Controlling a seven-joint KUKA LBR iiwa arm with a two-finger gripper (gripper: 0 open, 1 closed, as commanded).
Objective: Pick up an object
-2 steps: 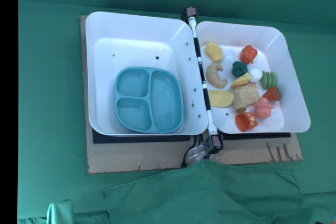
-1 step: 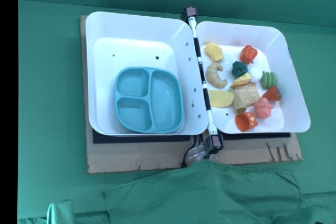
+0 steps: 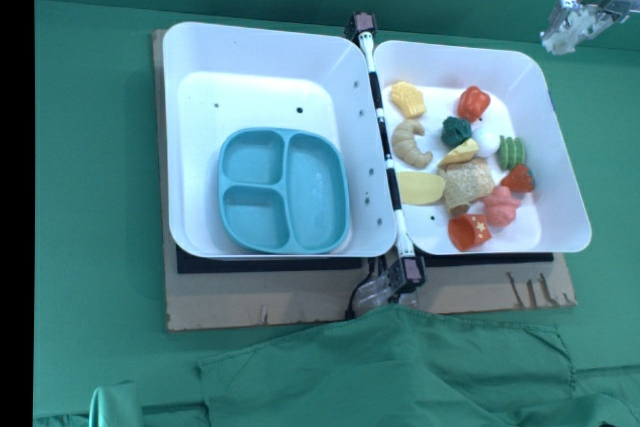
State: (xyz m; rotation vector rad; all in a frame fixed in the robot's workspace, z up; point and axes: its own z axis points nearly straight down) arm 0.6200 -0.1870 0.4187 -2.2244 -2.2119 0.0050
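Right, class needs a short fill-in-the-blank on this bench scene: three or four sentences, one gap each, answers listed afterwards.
1. The blue divided plate lies in the ____ bin.
2. The toy foods, such as the croissant, lie in the ____ bin.
3. The plate has ____ compartments.
4. The pincer is above the bench's far ____ corner, outside both bins.

Missing words: left; right; three; right

We've got just one fixed camera up high, tilted down over both white bins, fairly far back; the gripper sits at its top-right corner.
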